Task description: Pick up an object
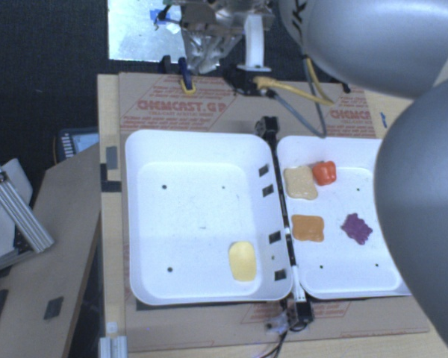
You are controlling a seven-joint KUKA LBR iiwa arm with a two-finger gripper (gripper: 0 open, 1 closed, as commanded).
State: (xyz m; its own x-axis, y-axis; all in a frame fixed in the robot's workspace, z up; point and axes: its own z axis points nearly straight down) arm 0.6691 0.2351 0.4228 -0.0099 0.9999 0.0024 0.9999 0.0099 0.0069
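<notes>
- Nearest the camera, a pale yellow block (243, 261) lies flat in the near right corner of the left bin (145, 200). It sits alone there, well apart from everything else, so it looks the easiest piece to pick.
- In the right bin (343, 286), four small pieces lie loose on the floor: an orange block (308, 228) near the divider, a purple piece (356, 228) to its right, and farther back a beige block (301, 183) touching a red-orange piece (325, 172).
- The two bins sit side by side on brown cardboard on the desk (75, 200), clipped together along the middle so they stay put.
- The grey arm (403, 88) curves in large from the right, covering part of the right bin, and reaches to the far side.
- The claw (201, 51) hangs beyond the far edge of the bins, high above the cardboard, pointing down. It grips nothing; whether its fingers are apart is too blurred to tell.
</notes>
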